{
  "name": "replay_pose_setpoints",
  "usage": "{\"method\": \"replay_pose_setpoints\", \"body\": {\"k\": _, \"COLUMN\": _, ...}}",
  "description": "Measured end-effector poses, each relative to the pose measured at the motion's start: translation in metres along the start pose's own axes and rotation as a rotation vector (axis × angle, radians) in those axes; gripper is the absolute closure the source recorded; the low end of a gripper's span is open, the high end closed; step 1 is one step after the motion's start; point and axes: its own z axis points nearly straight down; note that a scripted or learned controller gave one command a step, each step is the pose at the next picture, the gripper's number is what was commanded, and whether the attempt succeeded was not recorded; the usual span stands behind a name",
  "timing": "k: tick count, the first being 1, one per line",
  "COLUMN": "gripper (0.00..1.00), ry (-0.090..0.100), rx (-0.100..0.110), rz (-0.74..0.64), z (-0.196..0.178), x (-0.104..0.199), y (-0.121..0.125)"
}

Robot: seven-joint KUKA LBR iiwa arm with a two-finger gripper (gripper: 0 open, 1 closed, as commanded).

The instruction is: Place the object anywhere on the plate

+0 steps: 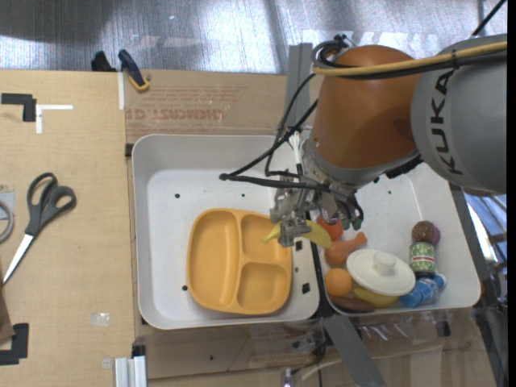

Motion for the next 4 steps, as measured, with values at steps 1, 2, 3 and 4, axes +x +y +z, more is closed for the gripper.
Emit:
{"method": "replay_pose_setpoints", "body": {"k": 1, "gripper": 1.0, "ry": 0.001, "rx": 0.0, "rz": -0.037, "z": 0.025, "x": 0.013, "y": 0.077}}
{"method": "replay_pose_setpoints", "body": {"k": 2, "gripper": 1.0, "ry": -0.002, "rx": 0.0, "rz": 0.056, "z": -0.052, "x": -0.021, "y": 0.038}}
{"method": "replay_pose_setpoints", "body": {"k": 3, "gripper": 0.0, "ry": -0.001, "rx": 0.001, "rz": 0.055, "z": -0.052, "x": -0.021, "y": 0.039}}
{"method": "replay_pose_setpoints", "body": {"k": 4, "gripper": 0.0, "ry": -0.001, "rx": 0.001, "rz": 0.055, "z": -0.052, "x": -0.021, "y": 0.039}}
